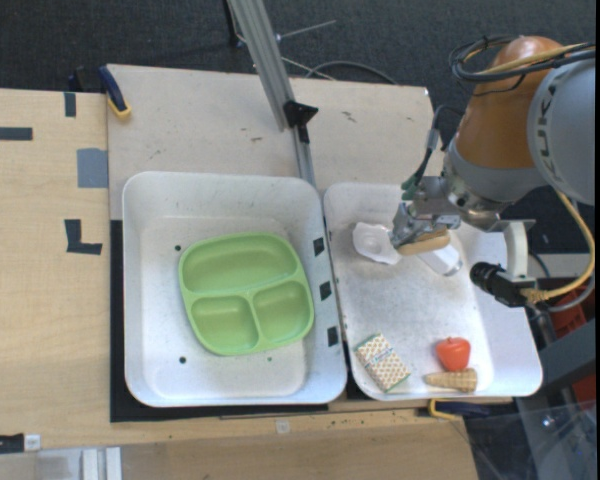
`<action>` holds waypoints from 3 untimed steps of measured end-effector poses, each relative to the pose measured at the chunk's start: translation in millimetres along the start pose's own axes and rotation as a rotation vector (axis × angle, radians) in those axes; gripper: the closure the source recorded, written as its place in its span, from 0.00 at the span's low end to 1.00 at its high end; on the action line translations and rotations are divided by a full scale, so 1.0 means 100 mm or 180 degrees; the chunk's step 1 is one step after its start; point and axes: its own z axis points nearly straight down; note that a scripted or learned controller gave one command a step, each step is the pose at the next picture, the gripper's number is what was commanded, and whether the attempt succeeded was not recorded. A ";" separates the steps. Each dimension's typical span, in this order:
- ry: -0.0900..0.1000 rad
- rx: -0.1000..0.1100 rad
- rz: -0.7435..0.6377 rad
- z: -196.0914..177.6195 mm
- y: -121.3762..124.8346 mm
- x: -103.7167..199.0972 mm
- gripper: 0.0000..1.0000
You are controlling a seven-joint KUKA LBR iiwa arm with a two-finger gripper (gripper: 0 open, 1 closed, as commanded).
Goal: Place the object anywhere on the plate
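End effector (420,230) state unclear, over right bin (500,368); plate (246,293) in left bin (140,268).

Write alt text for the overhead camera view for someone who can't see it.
A grey and orange robot arm lowers its pincer into the right white bin, next to a white object. That bin also holds a checkered block, a red item and a cone; the left bin holds an empty green divided plate.
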 end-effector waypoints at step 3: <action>0.0000 -0.0003 0.0001 0.13 0.30 1.50 1.00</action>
